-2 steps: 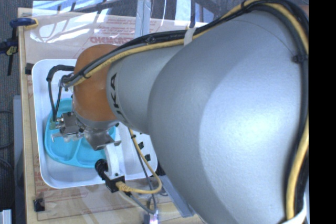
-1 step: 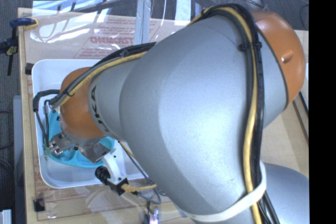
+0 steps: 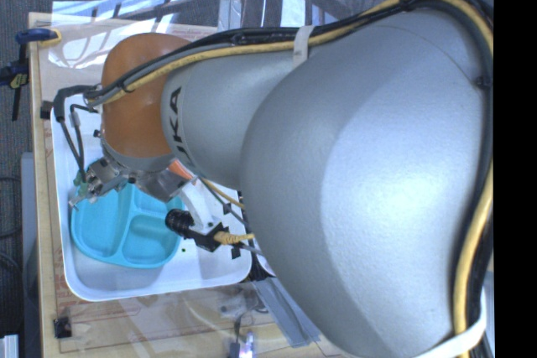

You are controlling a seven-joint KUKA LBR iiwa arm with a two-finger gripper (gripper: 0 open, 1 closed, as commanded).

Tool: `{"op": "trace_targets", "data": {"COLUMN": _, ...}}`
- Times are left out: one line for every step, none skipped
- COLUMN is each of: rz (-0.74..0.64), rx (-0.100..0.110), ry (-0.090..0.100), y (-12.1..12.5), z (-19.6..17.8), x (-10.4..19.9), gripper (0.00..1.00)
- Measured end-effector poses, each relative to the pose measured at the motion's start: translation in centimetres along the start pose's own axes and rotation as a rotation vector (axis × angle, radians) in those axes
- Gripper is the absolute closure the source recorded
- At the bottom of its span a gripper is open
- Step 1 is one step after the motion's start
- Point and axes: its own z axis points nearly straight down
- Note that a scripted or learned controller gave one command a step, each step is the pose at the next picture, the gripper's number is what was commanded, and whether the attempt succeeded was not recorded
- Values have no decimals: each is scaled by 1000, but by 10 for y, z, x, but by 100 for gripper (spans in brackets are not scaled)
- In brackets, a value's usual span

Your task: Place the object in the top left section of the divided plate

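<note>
My gripper (image 3: 99, 179) hangs at the blue divided plate's (image 3: 126, 237) eleven o'clock edge; I cannot tell its state.

The grey arm (image 3: 352, 163) reaches in from the right, its bulk spanning most of the table. Its orange band (image 3: 138, 96) sits above the wrist, with the gripper (image 3: 96, 180) pointing down near the table's left edge.
</note>
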Motion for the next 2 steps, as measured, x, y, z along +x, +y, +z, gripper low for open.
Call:
{"op": "trace_targets", "data": {"rz": -82, "rx": 1, "ry": 2, "y": -44, "z": 84, "x": 15, "gripper": 100}}
{"op": "trace_targets", "data": {"rz": -446, "rx": 0, "ry": -1, "y": -43, "z": 84, "x": 15, "gripper": 100}}
